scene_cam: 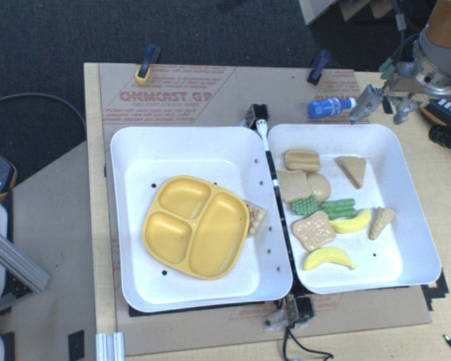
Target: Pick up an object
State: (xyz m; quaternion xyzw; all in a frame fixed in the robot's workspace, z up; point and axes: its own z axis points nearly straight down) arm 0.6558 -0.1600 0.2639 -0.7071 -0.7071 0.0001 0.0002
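Observation:
The right bin [413, 201] holds several toy foods: a bread roll [301, 160], a tan wedge [352, 170], green beans [333, 205], a square cracker [313, 230], two yellow bananas [329, 259] [351, 222] and a small cone-shaped pastry [381, 222]. My gripper [383, 105] hangs above the bench just beyond that bin's far right corner. Its two fingers are spread apart with nothing between them. It is clear of all the food.
The left bin [128, 171] carries a yellow divided plate [197, 226] with a small cracker [256, 216] tucked at its right edge. A blue bottle [328, 107] lies on the bench behind the right bin, just left of the gripper. Clamps sit at the board's far edge.

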